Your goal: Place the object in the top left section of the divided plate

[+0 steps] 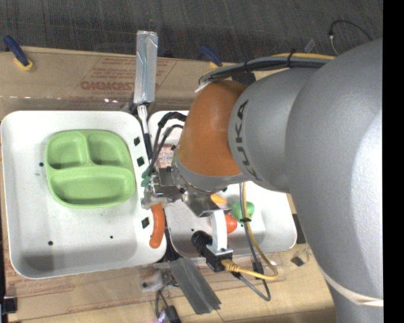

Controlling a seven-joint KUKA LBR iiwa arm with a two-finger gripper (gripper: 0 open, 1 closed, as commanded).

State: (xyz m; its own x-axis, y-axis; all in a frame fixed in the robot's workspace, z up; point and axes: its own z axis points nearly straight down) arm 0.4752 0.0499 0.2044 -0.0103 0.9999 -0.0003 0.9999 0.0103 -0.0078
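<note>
Orange carrot-like object (157, 226) lies upright along the seam between the two bins, on the left bin's (20, 247) right rim. Gripper (156, 192) sits directly above its upper end; finger spread cannot be told. Green divided plate (91, 167) rests in the left bin's upper half, well apart, white floor open below it. Arm (269, 140) covers most of the right bin (283, 231).

arm (337, 147): grey, bulky | orange band (212, 130) | KUKA lettering | black + yellow cables
</note>
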